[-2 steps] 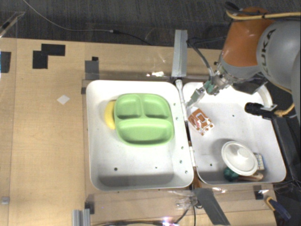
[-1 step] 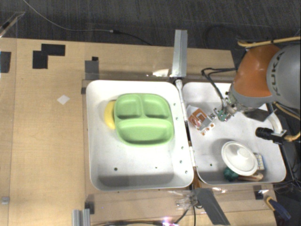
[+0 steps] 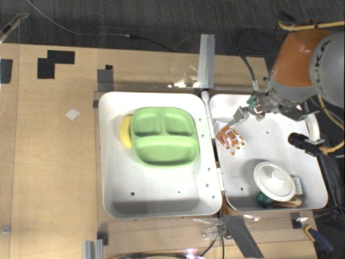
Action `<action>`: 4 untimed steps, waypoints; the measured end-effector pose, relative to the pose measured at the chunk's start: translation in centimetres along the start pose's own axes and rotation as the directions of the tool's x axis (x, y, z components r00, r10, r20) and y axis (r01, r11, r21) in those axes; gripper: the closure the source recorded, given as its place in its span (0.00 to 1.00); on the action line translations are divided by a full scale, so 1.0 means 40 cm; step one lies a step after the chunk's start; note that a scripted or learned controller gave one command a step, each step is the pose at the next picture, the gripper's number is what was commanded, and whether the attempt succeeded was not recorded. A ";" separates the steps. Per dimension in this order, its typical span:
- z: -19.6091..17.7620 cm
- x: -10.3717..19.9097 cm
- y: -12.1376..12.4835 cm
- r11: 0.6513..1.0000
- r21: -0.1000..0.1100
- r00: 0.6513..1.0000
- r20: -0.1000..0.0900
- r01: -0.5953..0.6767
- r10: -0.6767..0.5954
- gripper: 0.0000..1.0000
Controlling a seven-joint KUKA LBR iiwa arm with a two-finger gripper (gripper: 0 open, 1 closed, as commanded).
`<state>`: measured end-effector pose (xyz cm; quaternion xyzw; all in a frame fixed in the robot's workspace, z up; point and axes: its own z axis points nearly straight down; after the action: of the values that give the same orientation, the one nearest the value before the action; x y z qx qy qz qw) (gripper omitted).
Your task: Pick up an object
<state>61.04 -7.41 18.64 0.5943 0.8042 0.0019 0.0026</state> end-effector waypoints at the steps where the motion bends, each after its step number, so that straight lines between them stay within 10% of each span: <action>1: 0.170 -0.036 0.025 0.987 -0.025 0.987 0.013 0.160 -0.160 0.00; 2: 0.188 -0.028 -0.022 0.920 -0.044 0.921 0.038 0.389 -0.387 0.00; 4: 0.188 -0.021 -0.105 0.966 -0.051 0.967 0.038 0.255 -0.253 0.00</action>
<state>57.30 -9.45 11.10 0.4859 0.8733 0.0147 0.0317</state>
